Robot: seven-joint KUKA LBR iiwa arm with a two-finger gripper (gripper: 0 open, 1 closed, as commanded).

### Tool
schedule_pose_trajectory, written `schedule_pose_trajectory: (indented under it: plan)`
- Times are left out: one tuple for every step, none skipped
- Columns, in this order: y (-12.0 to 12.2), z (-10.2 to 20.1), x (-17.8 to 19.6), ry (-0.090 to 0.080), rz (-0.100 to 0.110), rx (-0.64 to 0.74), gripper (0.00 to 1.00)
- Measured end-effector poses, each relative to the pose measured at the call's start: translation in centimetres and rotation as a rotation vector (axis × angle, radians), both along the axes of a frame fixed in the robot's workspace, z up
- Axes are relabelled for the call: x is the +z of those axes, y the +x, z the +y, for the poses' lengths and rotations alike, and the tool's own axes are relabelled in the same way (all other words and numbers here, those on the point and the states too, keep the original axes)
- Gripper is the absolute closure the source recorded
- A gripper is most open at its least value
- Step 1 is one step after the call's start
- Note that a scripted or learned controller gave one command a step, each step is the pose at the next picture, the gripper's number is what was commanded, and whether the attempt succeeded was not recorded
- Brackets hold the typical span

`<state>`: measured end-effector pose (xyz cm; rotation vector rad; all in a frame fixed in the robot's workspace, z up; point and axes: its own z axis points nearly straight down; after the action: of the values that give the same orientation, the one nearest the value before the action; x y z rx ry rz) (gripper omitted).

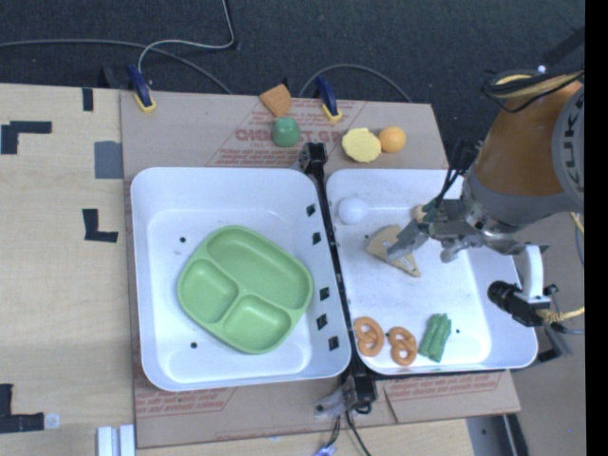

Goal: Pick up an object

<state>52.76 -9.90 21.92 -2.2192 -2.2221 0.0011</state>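
We find the gripper low over the right bin, reaching in from the right, its dark fingers pointing left toward the divider between the two bins. The fingertips sit right at a tan wedge-shaped piece lying near the middle of that bin; one finger overlaps the wedge's upper edge. We cannot tell how far apart the fingers stand, nor whether the wedge is actually between them, since arm and wrist hardware cover that spot.

Taking the wedge as our landmark: a white ball lies just up and left of it, near the divider. Two pretzels lie well below it, by the bin's near wall, with a green ridged piece just right of them.

The left bin holds a green divided plate, well left of the wedge.

Beyond the bins, on the cardboard, we note an orange block, a green cylinder, a yellow lump and an orange ball touching it.
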Motion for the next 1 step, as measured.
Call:
schedule_pose_trajectory:
  plan:
    - [5.35,-0.54,-8.25,0.000,0.002,0.000,0.00]
